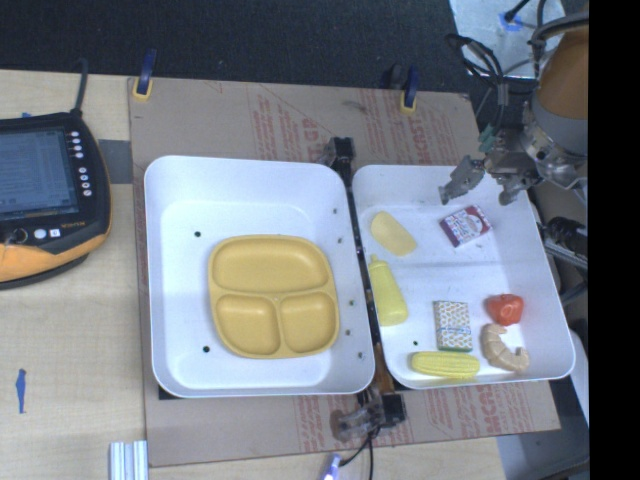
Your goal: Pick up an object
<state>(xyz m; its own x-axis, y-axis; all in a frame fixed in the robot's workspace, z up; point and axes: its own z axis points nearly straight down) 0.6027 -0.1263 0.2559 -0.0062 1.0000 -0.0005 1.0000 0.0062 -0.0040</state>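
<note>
Fingers were spread open, nothing between them. Gripper hung over the far edge of the right bin, just above a small red-and-white packet lying tilted on the bin floor; gap between fingertips and packet, not touching. Arm came in from the right, orange band at the top corner.

Rest of right bin: pale yellow oblong piece near the left wall, a longer yellow piece below it along the same wall, corn cob at the near edge, small patterned box just above the cob, red tomato-like piece toward the right, tan curled piece just below it.

Left bin held a yellow divided tray, three compartments. Handheld control pendant sat on the bench well left of both bins.
</note>
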